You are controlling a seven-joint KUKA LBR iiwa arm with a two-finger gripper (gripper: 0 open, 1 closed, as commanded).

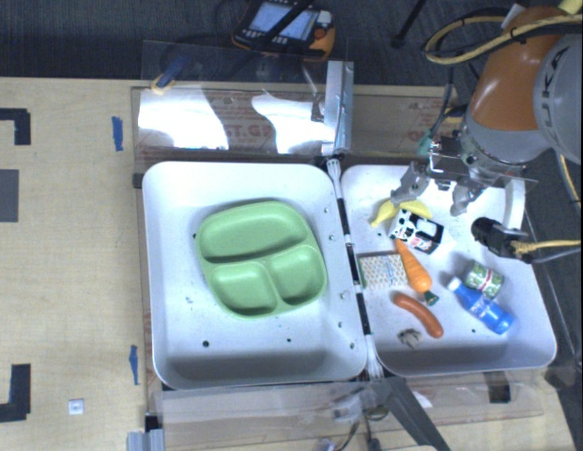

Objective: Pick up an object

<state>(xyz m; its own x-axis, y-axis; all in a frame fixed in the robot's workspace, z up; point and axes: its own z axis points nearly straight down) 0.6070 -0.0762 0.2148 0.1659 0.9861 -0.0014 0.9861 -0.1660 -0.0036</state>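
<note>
The right-hand shallow white bin [530, 341] contains all of the loose objects. At its upper left lies a small yellow banana-shaped toy [385, 212], and touching it on the lower right is a black-and-white patterned toy with a red patch [415, 230]. An orange carrot-shaped toy [416, 267] lies diagonally just below the patterned toy, its upper end next to it. To the left of the carrot, against the bin's left wall, is a flat speckled square pad [380, 271]. Below the carrot lies an orange-red sausage-shaped toy [419, 313], and near the bin's front edge is a small grey-brown object [410, 338], too small to identify. Toward the right side lie a green printed can [483, 279] and, touching it below, a blue plastic bottle [485, 311].

The two-finger gripper [436, 191] hangs over the upper part of this bin, directly above the banana and the patterned toy. Its fingers [405, 190] are spread apart, with nothing between them.

The left-hand shallow white bin [169, 280] holds one item: a green plastic three-compartment tray [261, 256], resting near the centre.

Both bins sit side by side on the light wooden worktop [61, 252].
</note>
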